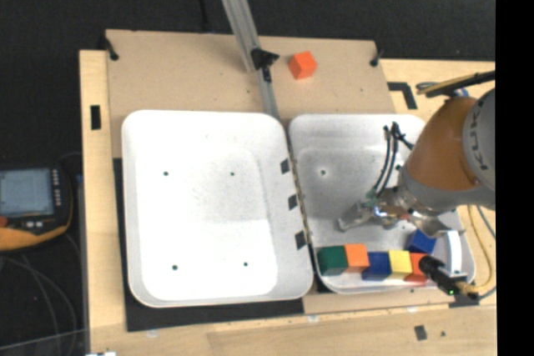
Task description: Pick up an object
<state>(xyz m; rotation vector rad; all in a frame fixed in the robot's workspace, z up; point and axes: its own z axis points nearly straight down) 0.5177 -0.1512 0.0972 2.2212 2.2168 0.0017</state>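
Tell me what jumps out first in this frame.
The arm, grey with an orange band, reaches in from the right over the right bin. Below it a row of blocks, green, orange, blue, yellow and red, lines that bin's near edge. A lone orange cube sits on the board behind the bins, outside both.
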